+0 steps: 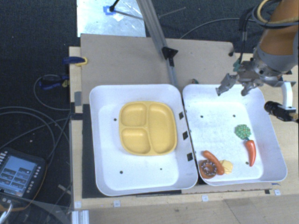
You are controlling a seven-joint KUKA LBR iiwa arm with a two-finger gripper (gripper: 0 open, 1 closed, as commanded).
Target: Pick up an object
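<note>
My gripper point(235, 88) hangs over the far edge of the right bin point(219, 125), open, with nothing between its two grey fingers. Toys lie in that bin's near right part, well away from it. A carrot with a green leafy top point(247, 143) lies near the right wall. A sausage point(212, 161), a chocolate doughnut point(207, 168) and a small yellow piece point(227, 166) are bunched at the near edge.
The left bin point(105, 171) holds a yellow plate point(147, 127) with three compartments. A slanting metal pole point(156, 29) crosses the bench behind the bins. Cables and a pendant point(16, 171) lie on the floor at left.
</note>
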